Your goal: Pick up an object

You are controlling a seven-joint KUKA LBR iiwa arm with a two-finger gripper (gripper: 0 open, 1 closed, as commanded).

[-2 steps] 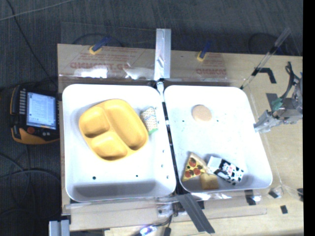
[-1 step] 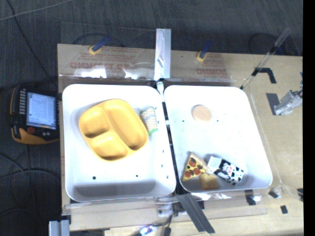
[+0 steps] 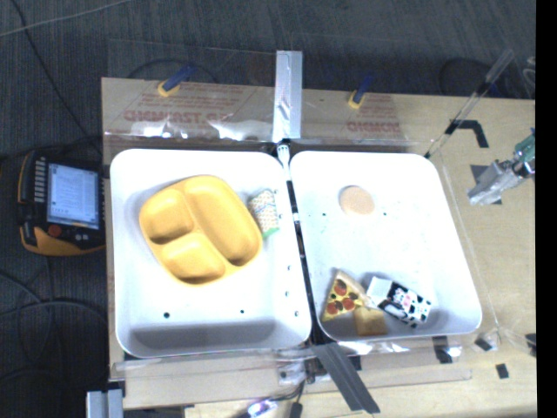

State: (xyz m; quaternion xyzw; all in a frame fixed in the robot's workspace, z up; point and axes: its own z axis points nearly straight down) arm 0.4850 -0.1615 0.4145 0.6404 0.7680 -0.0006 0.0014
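Note:
In the left bin lies a yellow plate with three compartments. A small speckled tan and green object rests against the plate's right side. The right bin holds a tan round disc near its back. At its front left, clustered close together, are a toy pizza slice, a brown piece, a small white block and a black-and-white patterned object.
A central divider separates the two bins. A clear plastic sheet with yellow clips stands behind them. A small grey metal part sits on the bench right of the bins. A handheld screen unit lies off the bench at left.

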